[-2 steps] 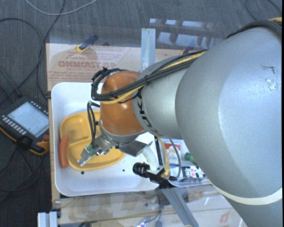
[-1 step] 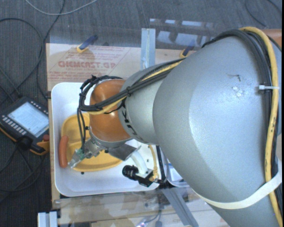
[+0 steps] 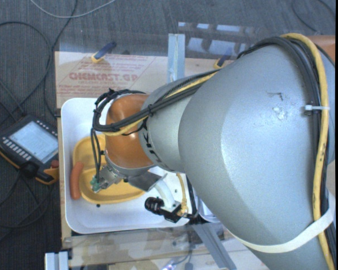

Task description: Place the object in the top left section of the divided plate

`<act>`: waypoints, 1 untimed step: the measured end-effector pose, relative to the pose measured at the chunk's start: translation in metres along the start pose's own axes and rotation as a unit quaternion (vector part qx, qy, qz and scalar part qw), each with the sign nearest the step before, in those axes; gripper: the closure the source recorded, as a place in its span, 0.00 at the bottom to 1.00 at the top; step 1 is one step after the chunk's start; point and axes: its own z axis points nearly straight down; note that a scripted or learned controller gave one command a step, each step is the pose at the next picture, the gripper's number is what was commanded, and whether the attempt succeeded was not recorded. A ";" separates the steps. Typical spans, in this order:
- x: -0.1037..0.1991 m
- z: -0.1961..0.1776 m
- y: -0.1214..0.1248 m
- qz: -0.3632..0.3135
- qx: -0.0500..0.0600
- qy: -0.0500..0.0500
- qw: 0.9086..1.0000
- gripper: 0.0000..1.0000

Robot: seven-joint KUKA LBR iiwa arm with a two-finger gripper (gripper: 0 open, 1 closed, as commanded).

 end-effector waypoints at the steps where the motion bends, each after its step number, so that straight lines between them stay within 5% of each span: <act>1: 0.006 0.008 -0.003 0.272 -0.001 0.005 0.962 1.00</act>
